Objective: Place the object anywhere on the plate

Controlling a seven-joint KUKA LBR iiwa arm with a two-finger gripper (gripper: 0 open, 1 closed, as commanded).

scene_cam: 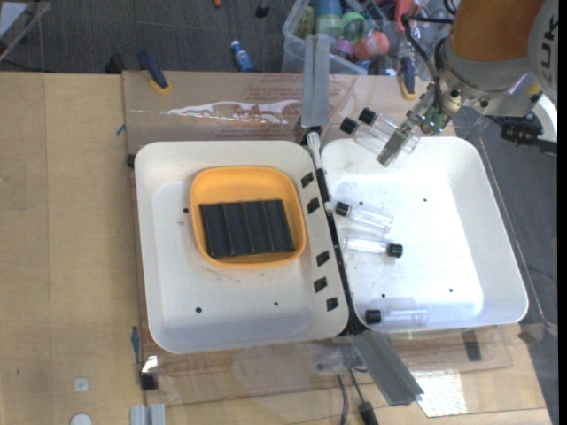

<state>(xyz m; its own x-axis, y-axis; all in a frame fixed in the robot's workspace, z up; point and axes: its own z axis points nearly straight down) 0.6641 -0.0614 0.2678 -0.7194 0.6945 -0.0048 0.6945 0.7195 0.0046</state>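
I have the table (62,237) carrying two white bins. The left bin (168,299) holds the orange plate (248,212), already mostly covered by a black ridged block (246,227), so free plate rim is scarce. In the right bin (461,237) lie clear tubes with black caps (365,218). My tool (399,142) hangs at that bin's far edge; a clear tube (372,128) sits at its tip, but I cannot tell whether it is gripped. Risk: it drops crossing the divider (323,228), or rolls off the block.

No text, label, brand or number can be read; the reddish marks on the cardboard sheet (232,109) behind the bins are too blurred.
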